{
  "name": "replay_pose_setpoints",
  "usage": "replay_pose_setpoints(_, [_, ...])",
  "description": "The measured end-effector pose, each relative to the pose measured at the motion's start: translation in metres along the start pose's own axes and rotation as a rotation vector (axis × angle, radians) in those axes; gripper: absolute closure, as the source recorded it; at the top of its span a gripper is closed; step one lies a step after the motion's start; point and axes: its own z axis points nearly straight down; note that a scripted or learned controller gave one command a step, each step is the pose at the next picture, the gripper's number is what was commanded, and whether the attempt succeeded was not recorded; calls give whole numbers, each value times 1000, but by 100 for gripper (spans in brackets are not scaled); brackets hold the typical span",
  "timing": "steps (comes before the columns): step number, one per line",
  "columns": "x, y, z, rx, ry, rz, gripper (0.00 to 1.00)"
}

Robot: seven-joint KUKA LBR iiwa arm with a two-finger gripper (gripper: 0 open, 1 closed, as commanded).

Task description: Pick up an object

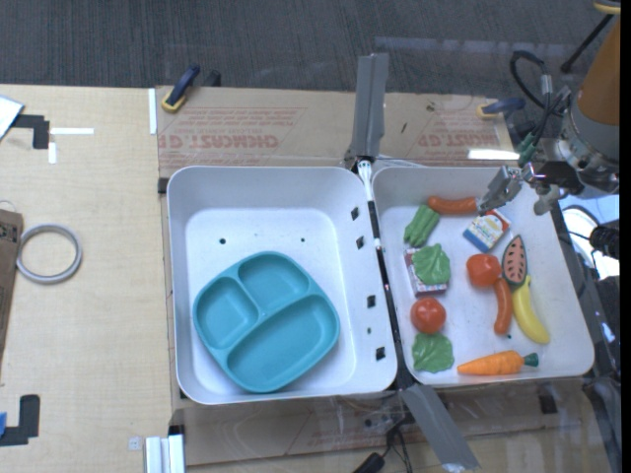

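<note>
Toys: my pile of play food (473,294) fills the right bin (582,363).
Arm: I reach in from the frame's right, wrist over that bin's upper right corner.
Claw: my gripper (518,193) hangs spread wide, holding nothing.
Room: blue tray (266,318) occupies the left bin (187,264).
Nearest: small carton (487,231) just below my fingers (496,193).

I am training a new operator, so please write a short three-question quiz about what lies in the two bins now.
1. True or false: the teal divided plate lies in the left bin.
2. Which item lies nearest the gripper? A) carrot B) small blue-and-white box C) banana
3. Fill in: the roll of tape rests outside the bins, on the ____ side of the view.

Key: 1 true; 2 B; 3 left.
</note>
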Motion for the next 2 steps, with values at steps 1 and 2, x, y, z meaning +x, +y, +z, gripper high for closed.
replay_pose_setpoints(1, [-36,-53,56,-1,1,-48,0])
replay_pose_setpoints(2, [-37,-53,50,4,1,-45,100])
